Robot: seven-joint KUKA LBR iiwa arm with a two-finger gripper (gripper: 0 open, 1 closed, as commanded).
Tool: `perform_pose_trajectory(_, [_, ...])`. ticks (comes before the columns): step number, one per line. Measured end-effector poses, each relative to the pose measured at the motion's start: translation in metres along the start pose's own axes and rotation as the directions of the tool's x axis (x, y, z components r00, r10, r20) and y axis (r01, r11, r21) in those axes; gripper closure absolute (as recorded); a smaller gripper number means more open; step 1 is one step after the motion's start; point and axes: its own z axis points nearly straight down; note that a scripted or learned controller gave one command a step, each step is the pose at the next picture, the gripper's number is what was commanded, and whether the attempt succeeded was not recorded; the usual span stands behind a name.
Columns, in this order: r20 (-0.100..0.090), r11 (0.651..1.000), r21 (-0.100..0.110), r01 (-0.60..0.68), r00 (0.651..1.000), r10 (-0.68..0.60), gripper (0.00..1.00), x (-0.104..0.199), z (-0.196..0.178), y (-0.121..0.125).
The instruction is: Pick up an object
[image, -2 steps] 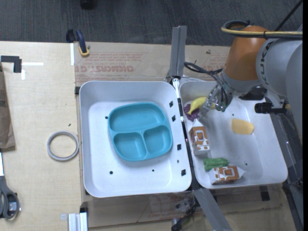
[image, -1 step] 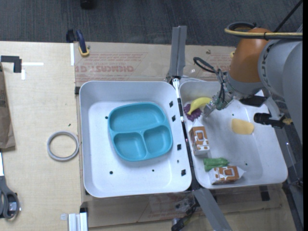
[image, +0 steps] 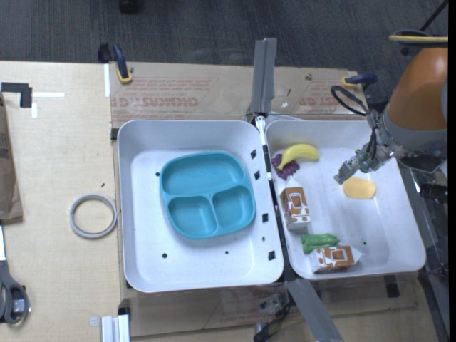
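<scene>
Above the right bin (image: 399, 251), the end effector (image: 350, 169) hangs at the end of the grey arm with the orange band (image: 426, 84), which reaches in from the right. Whether the end effector is wide or narrow cannot be told, since its tip is small and blurred; nothing is seen held in it.

Just below and to the right of the end effector, a pale yellow lump (image: 359, 189) lies on the bin floor, close to the tip; contact cannot be confirmed. To the left of the end effector lies a banana (image: 299, 153), with a purple item (image: 278, 164) beside it. Below and to the left stand a small printed carton (image: 295, 209), a green item (image: 318, 241) and a second carton (image: 335, 258).

Well to the left of the end effector, the left bin (image: 135, 212) carries a blue divided plate (image: 207, 194). Farther left, a grey ring (image: 93, 215) lies on the bench (image: 50, 155).
</scene>
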Motion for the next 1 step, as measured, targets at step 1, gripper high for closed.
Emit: perform_pose_trajectory(1, [0.000, 1.000, 0.000, 0.001, 1.000, -0.001, 0.00, 0.0002, 0.0001, 0.0001])
